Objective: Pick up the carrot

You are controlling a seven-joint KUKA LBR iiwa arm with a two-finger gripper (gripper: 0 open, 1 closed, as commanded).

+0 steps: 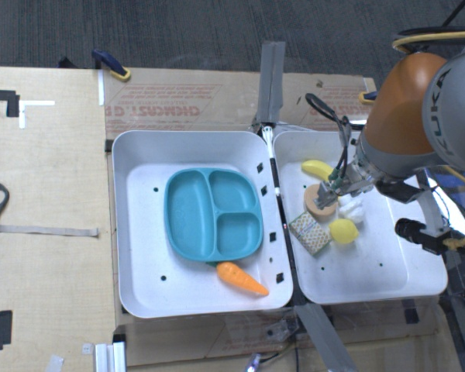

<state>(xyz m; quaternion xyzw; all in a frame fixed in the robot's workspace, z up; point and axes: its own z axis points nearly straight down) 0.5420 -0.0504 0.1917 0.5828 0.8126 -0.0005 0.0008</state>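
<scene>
The small orange plastic carrot (242, 279) lies in the left white bin (139, 231), just below the teal divided plate (214, 213); I'd swing across from the right bin, descending squarely over its middle, though I cannot tell how the jaws stand

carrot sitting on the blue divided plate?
No, the carrot lies on the floor of the left bin, just past the near edge of the blue plate.
</scene>
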